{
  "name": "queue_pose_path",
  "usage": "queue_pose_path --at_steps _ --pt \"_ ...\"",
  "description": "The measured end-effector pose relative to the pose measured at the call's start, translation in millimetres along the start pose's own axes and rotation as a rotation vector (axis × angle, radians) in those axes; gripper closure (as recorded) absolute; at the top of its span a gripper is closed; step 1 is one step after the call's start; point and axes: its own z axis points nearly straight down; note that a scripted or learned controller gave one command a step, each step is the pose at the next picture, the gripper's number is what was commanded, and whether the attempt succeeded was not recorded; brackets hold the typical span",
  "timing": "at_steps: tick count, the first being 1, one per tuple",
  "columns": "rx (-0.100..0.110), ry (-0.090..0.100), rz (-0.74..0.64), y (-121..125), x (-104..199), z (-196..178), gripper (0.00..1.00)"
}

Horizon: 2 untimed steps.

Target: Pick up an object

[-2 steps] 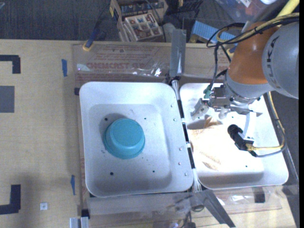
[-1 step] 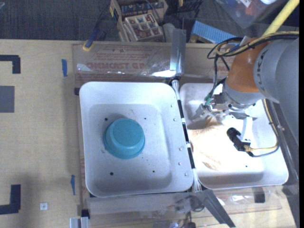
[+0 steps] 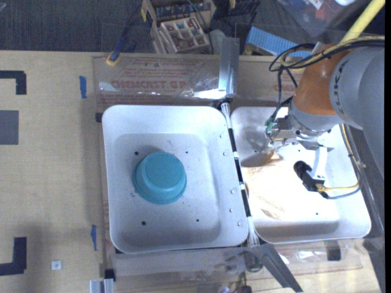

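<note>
So the teal bowl (image 3: 160, 177) sits upside down pretty much in the middle of the left bin (image 3: 116, 127), nothing touching it. Over the divider from that bin, the arm (image 3: 342, 84) hangs above the right bin (image 3: 348, 224), with the end effector (image 3: 276, 133) near its far left corner, well apart from the bowl. Can't tell how the end effector is set from this angle.

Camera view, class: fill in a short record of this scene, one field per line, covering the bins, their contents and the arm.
left bin: holds a teal bowl, upside down, near the middle
right bin: brownish smudges on its floor
arm: reaches in from the right, over the right bin
end effector: above the right bin's far left part
teal bowl: apart from the end effector
</note>
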Motion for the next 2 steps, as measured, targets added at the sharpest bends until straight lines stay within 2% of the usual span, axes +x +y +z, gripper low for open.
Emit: queue_pose_path --at_steps 1,2 --pt "0.0 0.0 0.0 0 0 0 0.0" --pt "0.005 0.0 -0.016 -22 0 11 0.0"
